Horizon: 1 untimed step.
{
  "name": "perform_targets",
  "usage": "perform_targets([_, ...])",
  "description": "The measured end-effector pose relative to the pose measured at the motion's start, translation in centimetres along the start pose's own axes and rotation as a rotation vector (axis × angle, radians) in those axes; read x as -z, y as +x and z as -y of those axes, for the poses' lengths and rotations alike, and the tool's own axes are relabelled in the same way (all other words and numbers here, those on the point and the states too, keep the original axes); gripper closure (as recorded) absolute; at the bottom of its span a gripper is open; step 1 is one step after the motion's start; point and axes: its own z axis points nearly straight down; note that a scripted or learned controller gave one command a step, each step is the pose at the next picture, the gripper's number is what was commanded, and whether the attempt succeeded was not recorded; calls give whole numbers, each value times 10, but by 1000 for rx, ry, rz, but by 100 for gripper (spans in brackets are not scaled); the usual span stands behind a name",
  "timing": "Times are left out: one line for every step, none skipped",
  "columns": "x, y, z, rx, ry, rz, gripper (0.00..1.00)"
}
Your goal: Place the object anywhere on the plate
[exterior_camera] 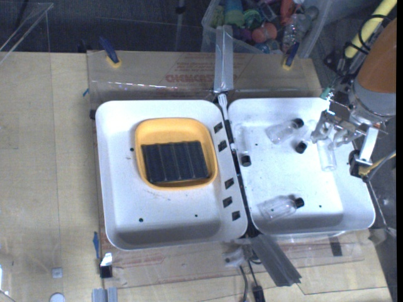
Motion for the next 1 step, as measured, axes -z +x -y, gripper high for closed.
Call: perform_targets([0,0,0,0,0,0,0])
